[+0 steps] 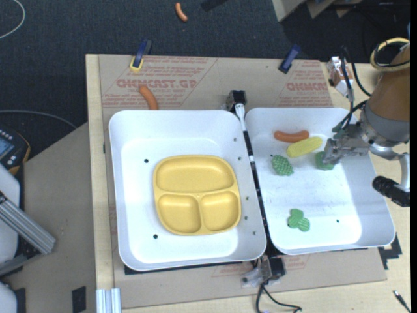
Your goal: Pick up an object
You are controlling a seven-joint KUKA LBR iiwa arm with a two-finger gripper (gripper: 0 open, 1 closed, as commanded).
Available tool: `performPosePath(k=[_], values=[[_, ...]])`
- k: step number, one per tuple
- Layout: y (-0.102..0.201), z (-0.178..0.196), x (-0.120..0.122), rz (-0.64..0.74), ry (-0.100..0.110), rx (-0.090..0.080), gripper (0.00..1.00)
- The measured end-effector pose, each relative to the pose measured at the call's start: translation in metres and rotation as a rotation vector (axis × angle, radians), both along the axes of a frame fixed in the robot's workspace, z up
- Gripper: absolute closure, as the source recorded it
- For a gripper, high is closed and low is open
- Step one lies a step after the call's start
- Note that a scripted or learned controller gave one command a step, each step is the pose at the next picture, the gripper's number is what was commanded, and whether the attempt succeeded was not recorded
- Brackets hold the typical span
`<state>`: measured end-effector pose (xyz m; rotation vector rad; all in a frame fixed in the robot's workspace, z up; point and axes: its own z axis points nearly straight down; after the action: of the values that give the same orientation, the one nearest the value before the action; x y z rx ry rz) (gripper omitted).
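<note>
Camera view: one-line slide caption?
Arm's end effector low in the right bin over a green item, near yellow and orange pieces; yellow tray in left bin.

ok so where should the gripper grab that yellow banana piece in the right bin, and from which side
Probably across the middle of the yellow banana piece, coming straight down from above. It lies flat and long, running left to right with its right end slightly raised, so fingers closing across its narrow width should fit. Care is needed: the orange sausage sits close along its upper left, and the gripper is already just off its right end.
</note>
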<state>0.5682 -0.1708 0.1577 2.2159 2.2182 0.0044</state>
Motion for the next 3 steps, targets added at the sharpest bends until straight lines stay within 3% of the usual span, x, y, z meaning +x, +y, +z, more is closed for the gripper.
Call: performPosePath(k=[2, 3], values=[[-0.007, 0.069, 0.005, 0.000, 0.001, 0.000, 1.00], [0.049, 0.059, -0.007, 0.004, 0.010, 0.006, 1.00]])
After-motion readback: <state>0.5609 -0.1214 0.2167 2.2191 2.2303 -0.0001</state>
